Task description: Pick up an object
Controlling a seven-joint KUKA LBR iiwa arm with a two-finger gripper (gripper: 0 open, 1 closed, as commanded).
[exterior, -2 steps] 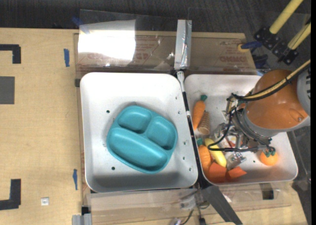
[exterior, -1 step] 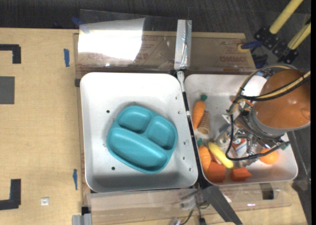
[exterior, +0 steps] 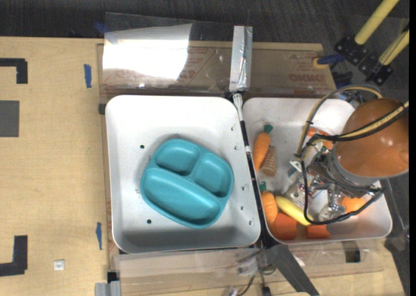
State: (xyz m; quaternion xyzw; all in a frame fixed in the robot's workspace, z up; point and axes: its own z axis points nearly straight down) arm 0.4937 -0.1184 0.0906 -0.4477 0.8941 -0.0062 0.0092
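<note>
On the desk stand two white bins: the left bin (exterior: pixel 123 158) carries one teal divided plate (exterior: pixel 187 181), and the right bin (exterior: pixel 380 223), just beside it, carries the toy food. In the right bin I count one carrot (exterior: pixel 261 149) near the wall shared with the left bin, one yellow banana (exterior: pixel 291 210) and some orange pieces, whose number I cannot tell. The jaws (exterior: pixel 318 187) are low inside the right bin, just beside the banana; whether they are spread or pinching something I cannot tell, and no writing is readable.

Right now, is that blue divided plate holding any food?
Empty: the blue divided plate lies right side up in the left bin, its three compartments bare.
</note>
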